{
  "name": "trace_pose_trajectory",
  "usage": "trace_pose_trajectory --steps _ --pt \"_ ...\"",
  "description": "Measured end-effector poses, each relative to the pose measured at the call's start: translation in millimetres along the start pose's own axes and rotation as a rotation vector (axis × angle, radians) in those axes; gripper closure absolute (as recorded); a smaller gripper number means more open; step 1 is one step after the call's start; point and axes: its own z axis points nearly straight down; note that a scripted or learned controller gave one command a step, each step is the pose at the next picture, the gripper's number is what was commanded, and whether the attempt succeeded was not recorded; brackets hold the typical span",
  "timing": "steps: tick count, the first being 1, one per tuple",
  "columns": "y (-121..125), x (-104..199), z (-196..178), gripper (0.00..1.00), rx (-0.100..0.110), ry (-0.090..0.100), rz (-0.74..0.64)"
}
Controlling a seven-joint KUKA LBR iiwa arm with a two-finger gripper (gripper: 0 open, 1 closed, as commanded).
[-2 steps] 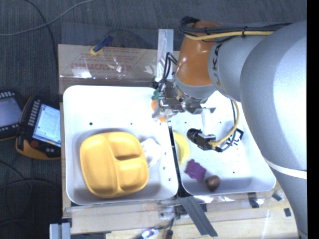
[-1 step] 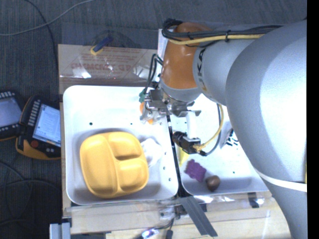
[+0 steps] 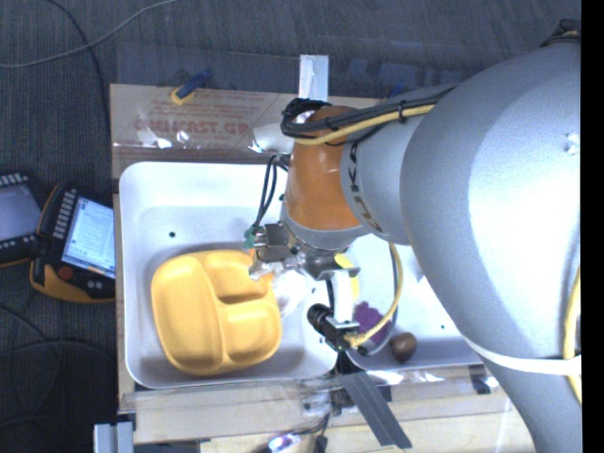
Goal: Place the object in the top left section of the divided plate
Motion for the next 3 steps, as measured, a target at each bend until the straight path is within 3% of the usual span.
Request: trace_pose_trajectory --steps 1,2,3 --pt "0.7 11.2 -36.1 1.00 -0.002 0.002 -0.035" --pt "0.8 10.9 -36.1 0.00 -0.002 0.002 -0.035" --pt "0.7 11.9 -43.9 1.00 0.001 0.004 -0.036"
